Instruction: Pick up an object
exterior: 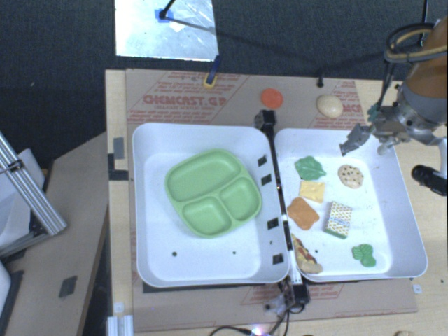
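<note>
Bench seen from above w/ two white bins side by side. Left bin (150, 187) holds a green divided plate (213, 192), three compartments. Right bin (406, 208) holds small toy foods: green leaf (309, 166) near top left, cookie (351, 176) to its right, yellow cheese square (312, 190) just below leaf, orange piece (303, 213) below that, patterned block (339, 220) beside it, green broccoli-like bit (363, 255) near bottom right, pizza-like slice (305, 255) at bottom left by the divider. Arm enters from right; gripper (369, 138) hangs over bin's top right part, above and right of cookie, fingers apart, nothing between them. Behind the bins, on the board: orange disc (271, 99) and pale egg-like ball (330, 105).
</note>
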`<state>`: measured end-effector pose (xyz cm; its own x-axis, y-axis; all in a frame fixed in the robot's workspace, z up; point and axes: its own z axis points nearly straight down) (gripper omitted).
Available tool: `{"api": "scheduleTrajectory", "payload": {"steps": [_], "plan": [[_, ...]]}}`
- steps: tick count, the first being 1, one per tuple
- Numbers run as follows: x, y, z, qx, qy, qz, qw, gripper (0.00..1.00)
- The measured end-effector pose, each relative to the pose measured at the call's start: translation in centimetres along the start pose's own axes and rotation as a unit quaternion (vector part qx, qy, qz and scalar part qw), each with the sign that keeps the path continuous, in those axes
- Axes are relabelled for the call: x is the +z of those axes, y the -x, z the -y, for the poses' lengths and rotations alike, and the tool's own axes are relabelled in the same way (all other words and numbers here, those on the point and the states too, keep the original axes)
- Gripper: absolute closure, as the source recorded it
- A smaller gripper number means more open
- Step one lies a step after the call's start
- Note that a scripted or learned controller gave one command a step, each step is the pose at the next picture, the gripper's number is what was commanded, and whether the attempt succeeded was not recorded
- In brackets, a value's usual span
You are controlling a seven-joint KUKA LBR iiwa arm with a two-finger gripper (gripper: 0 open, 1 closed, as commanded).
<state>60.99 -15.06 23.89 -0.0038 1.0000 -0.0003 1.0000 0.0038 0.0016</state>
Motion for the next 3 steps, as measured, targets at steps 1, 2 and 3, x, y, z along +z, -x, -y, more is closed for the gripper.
{"api": "scheduleTrajectory", "payload": {"steps": [1,2,3], "plan": [[4.9,-0.1,1.0,0.001,-0.002,0.000,1.0000,0.00],[9.4,-0.1,1.8,0.001,-0.001,0.000,1.0000,0.00],[15.1,0.2,1.2,0.002,0.002,-0.002,1.0000,0.00]]}}
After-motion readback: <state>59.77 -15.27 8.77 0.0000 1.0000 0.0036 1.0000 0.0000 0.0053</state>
